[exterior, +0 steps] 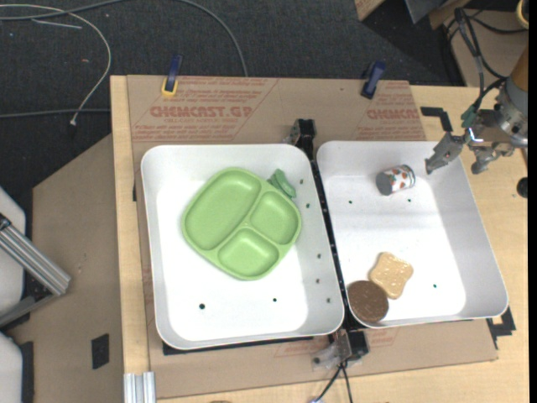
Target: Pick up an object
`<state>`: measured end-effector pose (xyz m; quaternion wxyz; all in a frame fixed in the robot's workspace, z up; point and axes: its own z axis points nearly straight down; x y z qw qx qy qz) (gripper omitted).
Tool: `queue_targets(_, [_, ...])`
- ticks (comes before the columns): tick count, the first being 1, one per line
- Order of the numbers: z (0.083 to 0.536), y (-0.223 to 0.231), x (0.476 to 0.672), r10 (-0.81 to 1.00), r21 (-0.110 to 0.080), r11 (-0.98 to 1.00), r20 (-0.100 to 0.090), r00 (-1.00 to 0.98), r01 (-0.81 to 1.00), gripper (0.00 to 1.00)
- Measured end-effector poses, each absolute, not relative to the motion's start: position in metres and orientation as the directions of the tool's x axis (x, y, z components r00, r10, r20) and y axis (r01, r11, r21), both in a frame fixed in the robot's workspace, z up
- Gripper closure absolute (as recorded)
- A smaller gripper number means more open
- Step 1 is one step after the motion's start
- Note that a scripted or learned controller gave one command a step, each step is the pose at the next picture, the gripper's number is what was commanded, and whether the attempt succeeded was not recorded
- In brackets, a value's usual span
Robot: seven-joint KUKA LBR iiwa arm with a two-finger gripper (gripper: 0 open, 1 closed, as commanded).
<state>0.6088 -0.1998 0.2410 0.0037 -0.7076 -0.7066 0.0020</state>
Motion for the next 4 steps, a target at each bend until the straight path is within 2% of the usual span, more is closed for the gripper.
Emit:
queue_targets(1, [0.245, -0.200, 0.611, 1.000, 0.000, 0.000, 0.001, 0.000, 1.000, 0.00])
queue_targets(2, [0.192, -0.196, 0.602, 1.000, -0.001, 0.000, 0.001, 0.000, 1.000, 0.00])
queue_targets(3, [0.141, -0.200, 0.611, 1.000, -0.005, 0.001, 0.002, -0.001, 1.000, 0.00])
queue_targets(4, [0.088, -0.199, 0.610, 1.000, -0.006, 0.001, 0.002, -0.001, 1.000, 0.00])
